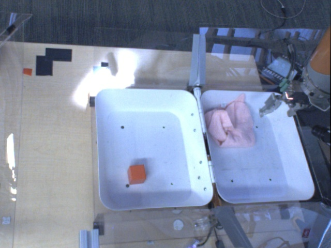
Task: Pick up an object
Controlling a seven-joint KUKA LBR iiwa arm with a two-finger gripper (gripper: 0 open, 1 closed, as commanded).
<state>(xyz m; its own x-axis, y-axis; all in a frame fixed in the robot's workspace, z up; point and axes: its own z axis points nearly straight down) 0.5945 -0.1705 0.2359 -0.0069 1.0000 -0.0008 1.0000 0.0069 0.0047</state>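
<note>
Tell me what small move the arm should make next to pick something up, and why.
Probably shift the gripper left and down toward the crumpled pink cloth. The gripper sits over the upper right corner of the right white bin with nothing between its fingers, and the cloth lies close by in that same bin. The small orange block is farther off, in the left white bin.

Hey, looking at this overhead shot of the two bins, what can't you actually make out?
- Gripper, camera view: small and blurred at the right bin's upper corner; finger state unreadable.
- Arm: cut off by the right edge.
- Pink cloth: its folds hide anything beneath.
- Orange block: underside hidden.
</note>
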